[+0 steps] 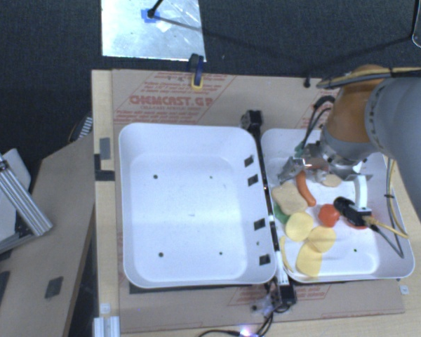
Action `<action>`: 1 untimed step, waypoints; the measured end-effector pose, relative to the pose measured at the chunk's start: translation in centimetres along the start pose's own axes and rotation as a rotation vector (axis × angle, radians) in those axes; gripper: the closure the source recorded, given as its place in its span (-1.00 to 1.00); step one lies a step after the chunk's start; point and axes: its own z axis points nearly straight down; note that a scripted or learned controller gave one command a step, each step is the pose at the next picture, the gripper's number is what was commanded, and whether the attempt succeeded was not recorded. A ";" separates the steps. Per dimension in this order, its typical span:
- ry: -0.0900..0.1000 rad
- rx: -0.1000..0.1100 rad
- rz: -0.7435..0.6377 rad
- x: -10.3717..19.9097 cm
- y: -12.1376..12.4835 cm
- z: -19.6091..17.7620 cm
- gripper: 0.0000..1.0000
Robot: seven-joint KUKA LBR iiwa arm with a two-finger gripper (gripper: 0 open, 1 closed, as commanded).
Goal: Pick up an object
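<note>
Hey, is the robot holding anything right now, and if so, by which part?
Cannot tell. The end effector sits just above one end of the thin orange piece in the right bin, but no grip on it is visible.

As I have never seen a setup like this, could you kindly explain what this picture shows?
This is one photo from a fixed camera above a bench, looking down at a slant. The grey machine with the orange band is a robot arm reaching in from the right. Its end effector hangs over the right white bin, which holds yellow slices, a red ball and an orange stick. The left bin stands beside it. Whether anything is held, I cannot tell.
</note>
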 end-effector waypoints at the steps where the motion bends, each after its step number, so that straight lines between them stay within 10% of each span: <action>1: -0.001 -0.005 -0.002 0.0 0.3 -1.1 1.00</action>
